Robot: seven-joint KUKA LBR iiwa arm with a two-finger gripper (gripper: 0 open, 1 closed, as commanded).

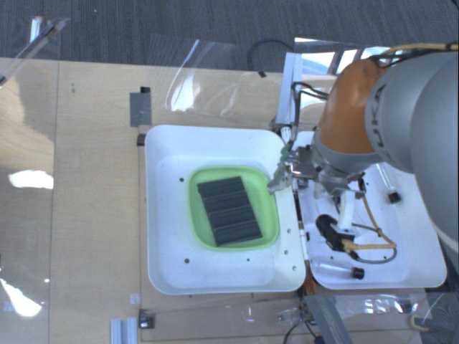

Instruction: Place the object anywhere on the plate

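A dark grey ribbed block (229,210) lies flat on the green plate (269,221), which sits in the left white bin (165,264). My gripper (340,201) hangs over the right bin (423,256), just past the wall between the two bins and to the right of the plate. It stands apart from the block, largely hidden under the orange-banded wrist (351,120).
In the right bin lie a white pen-like stick with a black end (338,269) near the front and a small black piece (392,196) further right. A grey bracket (140,107) stands on the bench behind the left bin. A clear plastic sheet (215,84) curls at the back.
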